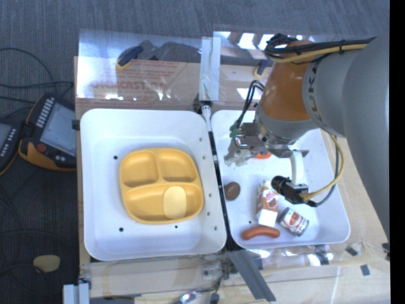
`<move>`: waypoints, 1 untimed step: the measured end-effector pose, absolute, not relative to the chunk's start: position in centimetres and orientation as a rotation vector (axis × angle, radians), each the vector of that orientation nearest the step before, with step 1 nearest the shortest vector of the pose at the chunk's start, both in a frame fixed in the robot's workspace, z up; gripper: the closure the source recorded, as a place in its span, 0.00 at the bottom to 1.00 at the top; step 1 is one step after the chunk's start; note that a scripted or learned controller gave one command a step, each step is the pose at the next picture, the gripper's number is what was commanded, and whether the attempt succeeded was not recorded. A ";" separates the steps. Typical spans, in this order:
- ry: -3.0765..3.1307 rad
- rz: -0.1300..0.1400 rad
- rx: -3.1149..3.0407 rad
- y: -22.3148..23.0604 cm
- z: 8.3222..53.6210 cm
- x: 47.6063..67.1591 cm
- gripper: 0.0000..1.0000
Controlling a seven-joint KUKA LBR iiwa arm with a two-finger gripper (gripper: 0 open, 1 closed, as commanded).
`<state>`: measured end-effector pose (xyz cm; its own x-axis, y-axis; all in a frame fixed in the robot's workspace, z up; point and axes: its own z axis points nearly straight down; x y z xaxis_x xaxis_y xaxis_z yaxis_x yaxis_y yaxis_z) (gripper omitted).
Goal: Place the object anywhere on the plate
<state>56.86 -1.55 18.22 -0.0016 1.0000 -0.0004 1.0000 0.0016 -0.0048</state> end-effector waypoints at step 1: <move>-2.224 0.004 -2.220 1.7 24.5 62.7 1.00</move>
